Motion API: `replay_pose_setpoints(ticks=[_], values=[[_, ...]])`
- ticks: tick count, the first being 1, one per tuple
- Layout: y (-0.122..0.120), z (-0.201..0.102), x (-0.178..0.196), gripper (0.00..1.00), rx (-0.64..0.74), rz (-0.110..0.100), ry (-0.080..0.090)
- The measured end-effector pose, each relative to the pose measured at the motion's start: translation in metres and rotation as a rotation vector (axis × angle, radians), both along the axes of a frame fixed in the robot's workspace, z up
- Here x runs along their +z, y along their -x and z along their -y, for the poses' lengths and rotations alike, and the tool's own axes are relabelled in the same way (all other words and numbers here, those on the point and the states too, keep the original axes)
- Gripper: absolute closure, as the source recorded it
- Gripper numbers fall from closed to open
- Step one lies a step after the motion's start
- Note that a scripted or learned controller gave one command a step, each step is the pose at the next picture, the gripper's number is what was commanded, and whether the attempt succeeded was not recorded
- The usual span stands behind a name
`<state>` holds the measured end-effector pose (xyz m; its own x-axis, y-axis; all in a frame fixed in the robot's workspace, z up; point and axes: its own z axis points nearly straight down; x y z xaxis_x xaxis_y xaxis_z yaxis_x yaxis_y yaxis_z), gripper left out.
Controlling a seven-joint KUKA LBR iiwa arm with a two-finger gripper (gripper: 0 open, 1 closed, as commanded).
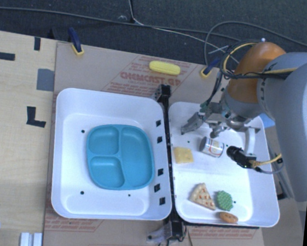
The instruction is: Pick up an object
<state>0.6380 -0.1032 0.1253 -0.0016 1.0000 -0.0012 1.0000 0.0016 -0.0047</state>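
My gripper (202,132) hangs over the upper part of the right bin (267,188), its fingers spread open with nothing between them. A small silver can (212,148) lies on its side just below the right finger, apart from it. A yellow square piece (183,155) rests near the bin's left wall. Toward the front lie a toy pizza slice (203,196), a green ridged piece (224,200) and a small orange-brown piece (227,216).
The left bin (69,137) holds a blue divided plate (120,157). A yellow oblong object (164,67) lies on the cardboard behind the bins. A black fitting with a yellow cable (241,157) sits right of the can. Clamps hold the cardboard's back edge.
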Motion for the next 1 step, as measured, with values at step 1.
replay_pose_setpoints(ticks=[1], values=[[0.0004,-0.0007,-0.0431,0.0,0.001,0.003,0.001]])
